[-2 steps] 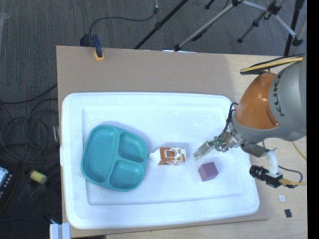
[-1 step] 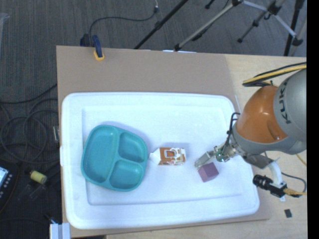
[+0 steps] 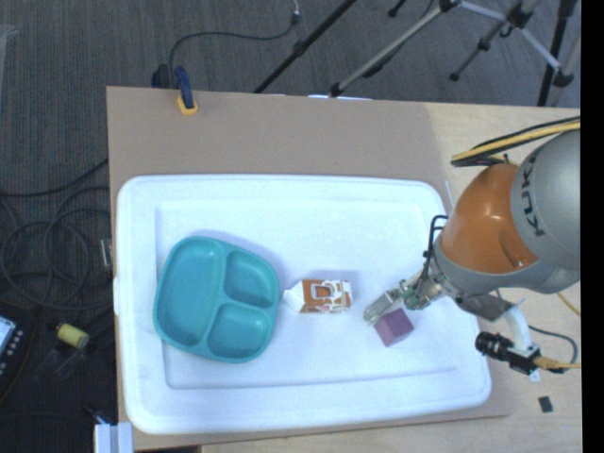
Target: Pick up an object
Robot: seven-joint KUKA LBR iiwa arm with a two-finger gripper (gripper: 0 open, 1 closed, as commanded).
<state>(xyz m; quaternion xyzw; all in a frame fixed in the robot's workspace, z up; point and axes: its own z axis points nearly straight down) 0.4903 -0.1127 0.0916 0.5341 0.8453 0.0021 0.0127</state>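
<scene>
The near rim of the white bin (image 3: 311, 413) ran along the bottom of the view, with a wooden bench top (image 3: 274, 140) showing around it. Inside the bin, toward its left, lay a teal divided plate (image 3: 217, 297) with three compartments, flat on the bin floor. Just to the right of the plate, close to its rim but apart from it, sat a small orange-and-white carton (image 3: 326, 294). Further right, and a little nearer the camera, a small purple block (image 3: 394, 327) rested on the bin floor. The gripper (image 3: 389, 304) hung just above and beside this block, its metal fingers (image 3: 382, 305) pointing left and down toward the bin floor; the block lay under their tips rather than clearly between them, and whether they were spread or closed could not be told at this angle. Behind the gripper, the arm (image 3: 514, 229) came in from the right, its orange band and grey housing looming over the bin's right edge, with a black cable (image 3: 437, 239) curving down along the wrist. Farther back, a blue-and-yellow clamp (image 3: 185, 92) gripped the far left corner of the bench, and beyond it dark cables (image 3: 226, 41) and tripod legs (image 3: 472, 17) crossed the grey carpet (image 3: 75, 64).
</scene>
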